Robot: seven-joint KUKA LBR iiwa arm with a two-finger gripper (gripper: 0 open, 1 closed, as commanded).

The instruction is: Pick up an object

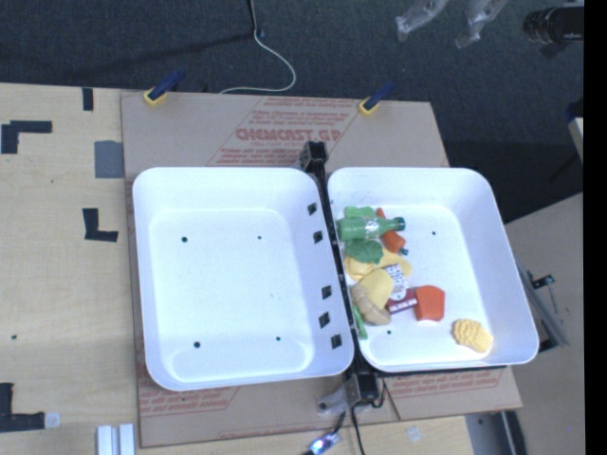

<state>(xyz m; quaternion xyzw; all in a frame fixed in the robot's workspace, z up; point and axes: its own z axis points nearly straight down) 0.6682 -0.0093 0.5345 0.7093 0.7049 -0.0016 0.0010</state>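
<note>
Toys lie heaped in the right bin against its left wall; a green bottle on top lies on its side, long axis across the bin, cap pointing right; items beneath overlap and are hard to identify; a yellow piece sits apart; the hand, blurred at the top edge, hangs with fingers apart, holding nothing; the left bin adjoins.

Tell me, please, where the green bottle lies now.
The green bottle lies in the right bin, near its left wall, at the far end of the toy pile, just above an orange piece.
</note>
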